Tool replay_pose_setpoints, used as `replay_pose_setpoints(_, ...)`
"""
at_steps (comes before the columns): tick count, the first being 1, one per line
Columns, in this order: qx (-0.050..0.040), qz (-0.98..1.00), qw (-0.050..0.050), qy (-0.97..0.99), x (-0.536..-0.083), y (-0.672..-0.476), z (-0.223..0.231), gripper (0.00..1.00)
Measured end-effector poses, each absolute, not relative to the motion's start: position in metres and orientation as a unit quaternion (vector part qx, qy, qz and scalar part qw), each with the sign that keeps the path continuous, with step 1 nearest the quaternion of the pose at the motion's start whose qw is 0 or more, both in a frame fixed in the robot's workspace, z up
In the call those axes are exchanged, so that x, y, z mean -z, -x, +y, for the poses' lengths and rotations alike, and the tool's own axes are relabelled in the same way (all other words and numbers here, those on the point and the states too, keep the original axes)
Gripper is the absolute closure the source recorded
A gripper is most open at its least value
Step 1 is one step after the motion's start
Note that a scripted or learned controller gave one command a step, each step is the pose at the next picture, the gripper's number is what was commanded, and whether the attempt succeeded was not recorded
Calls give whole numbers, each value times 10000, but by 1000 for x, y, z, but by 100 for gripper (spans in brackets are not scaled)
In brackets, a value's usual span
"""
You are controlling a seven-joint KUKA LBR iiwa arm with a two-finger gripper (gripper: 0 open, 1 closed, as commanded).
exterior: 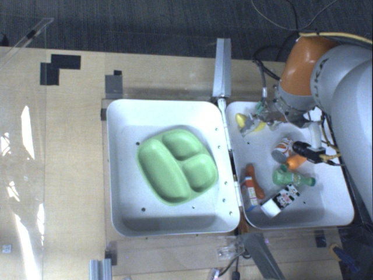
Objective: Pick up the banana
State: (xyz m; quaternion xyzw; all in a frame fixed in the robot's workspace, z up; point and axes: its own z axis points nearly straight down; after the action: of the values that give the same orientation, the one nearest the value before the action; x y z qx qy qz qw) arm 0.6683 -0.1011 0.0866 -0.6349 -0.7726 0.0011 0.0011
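Banana (241, 119) partly covered by the gripper (256, 123), just a yellow end visible at the right bin's (338, 214) upper left corner; finger stance too small and cluttered to tell. Arm (344, 92) cut off by the right edge, overhanging that bin's upper right corner

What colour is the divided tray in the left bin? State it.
Light green; the divided tray shows best in the camera view.
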Motion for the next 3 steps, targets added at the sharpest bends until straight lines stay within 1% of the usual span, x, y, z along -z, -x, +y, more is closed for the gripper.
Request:
replay_pose_setpoints(1, -40, -7736, 59, 6337, -95, -666, -100, 100)
replay_pose_setpoints(2, -34, -7736, 48, 6336, -96, -666, -100, 0)
replay_pose_setpoints(3, -22, -7703, 4, 6377, -87, -668, -92, 0)
